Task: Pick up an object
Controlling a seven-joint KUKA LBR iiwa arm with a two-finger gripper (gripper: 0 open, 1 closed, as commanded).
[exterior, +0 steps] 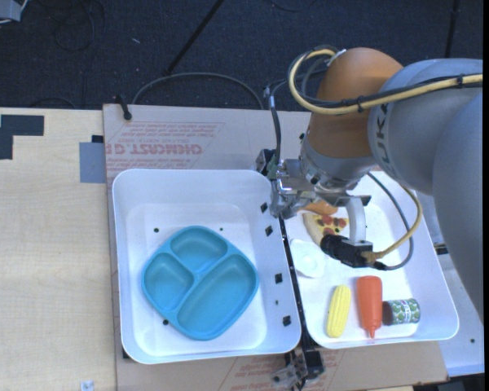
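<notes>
My gripper (308, 195) hangs under the orange wrist band, low over the far-left part of the right bin (440, 316). Beneath it lies a flat pizza-slice toy (323, 218), partly hidden by the wrist. A small white piece (308, 261) rests near the bin's left wall. Along the front of that bin lie a yellow corn cob (338, 310), an orange bottle-shaped toy (370, 304) and a green patterned can (402, 311) on its side. Nothing is seen held.
The left bin (130, 218) holds a blue divided plate (200, 282). A black clip-lined divider (284, 275) separates the bins. A black plug (346, 251) on a yellow cable hangs from the arm above the right bin. Cardboard lies under both bins.
</notes>
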